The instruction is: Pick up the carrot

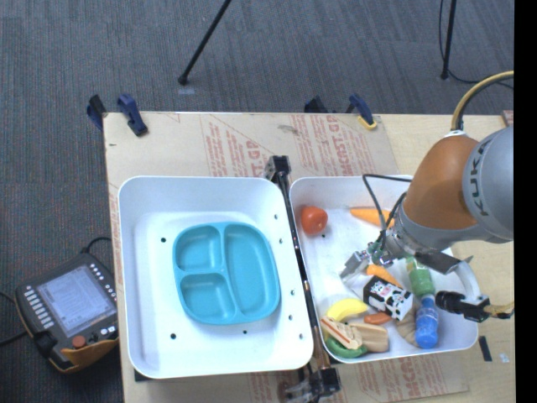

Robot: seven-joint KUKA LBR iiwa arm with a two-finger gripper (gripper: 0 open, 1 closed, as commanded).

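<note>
One orange carrot [367, 216], tapered, lying flat, apparently untouched, right bin [336, 193].

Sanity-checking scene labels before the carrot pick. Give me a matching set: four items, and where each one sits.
Items:
1. carrot
2. tomato
3. blue tray
4. blue bottle

Places:
A. left bin, middle
B. right bin, far-left corner
C. right bin, near-right corner
D. right bin, far side, beside the arm

Pairs: 1-D, 2-B, 3-A, 4-C
</note>
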